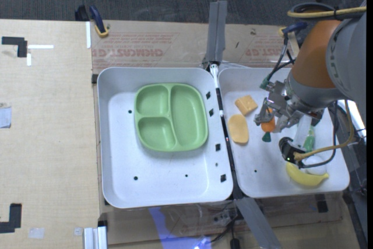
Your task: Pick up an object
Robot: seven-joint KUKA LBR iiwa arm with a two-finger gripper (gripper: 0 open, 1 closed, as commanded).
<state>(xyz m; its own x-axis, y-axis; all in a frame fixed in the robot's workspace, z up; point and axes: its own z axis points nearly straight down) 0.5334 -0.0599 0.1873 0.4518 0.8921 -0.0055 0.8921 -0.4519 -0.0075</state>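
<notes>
We take the green divided plate [171, 117] as our landmark; it lies flat in the left bin [116, 183], toward that bin's far side. To the right of the plate, past the ridge where the bins meet, the right bin [256, 181] holds the loose items. Nearest the plate are a pale orange oval piece [238, 129] and, just beyond it, a squarish orange-yellow piece [246, 105]. Further right from the plate, the gripper [269, 121] hangs low over the bin floor, and we see a small orange object [267, 125] with a green tip at its fingers, though we cannot tell whether they pinch it or how the claw is set. Farthest from the plate, toward the near right corner, lies a yellow banana [306, 176], well apart from the gripper.
</notes>
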